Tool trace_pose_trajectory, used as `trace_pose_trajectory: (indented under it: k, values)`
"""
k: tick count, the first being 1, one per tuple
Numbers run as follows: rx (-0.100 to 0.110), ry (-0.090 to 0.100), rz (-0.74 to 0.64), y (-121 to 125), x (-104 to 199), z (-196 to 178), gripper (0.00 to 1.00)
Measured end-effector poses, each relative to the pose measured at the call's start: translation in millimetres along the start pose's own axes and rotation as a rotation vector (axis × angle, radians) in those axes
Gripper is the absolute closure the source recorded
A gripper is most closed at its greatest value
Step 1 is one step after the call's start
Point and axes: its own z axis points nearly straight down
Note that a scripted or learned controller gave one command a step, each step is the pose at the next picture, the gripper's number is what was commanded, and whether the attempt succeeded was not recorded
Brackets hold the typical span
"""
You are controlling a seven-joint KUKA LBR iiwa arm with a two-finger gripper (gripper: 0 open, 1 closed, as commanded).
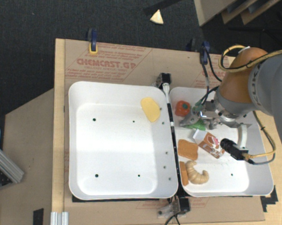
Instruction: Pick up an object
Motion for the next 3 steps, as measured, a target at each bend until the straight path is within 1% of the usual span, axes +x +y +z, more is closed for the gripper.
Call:
trace_pose_trajectory:
  k: [1, 2, 3]
  values:
    - [-0.009, -0.003, 0.002, 7.9, -43.8, -6.4, 0.0]
    - [0.019, -0.016, 0.006, 53.2, -4.2, -6.4, 0.0]
    - [0.004, -0.007, 0.008, 55.2, -2.7, -18.6, 1.0]
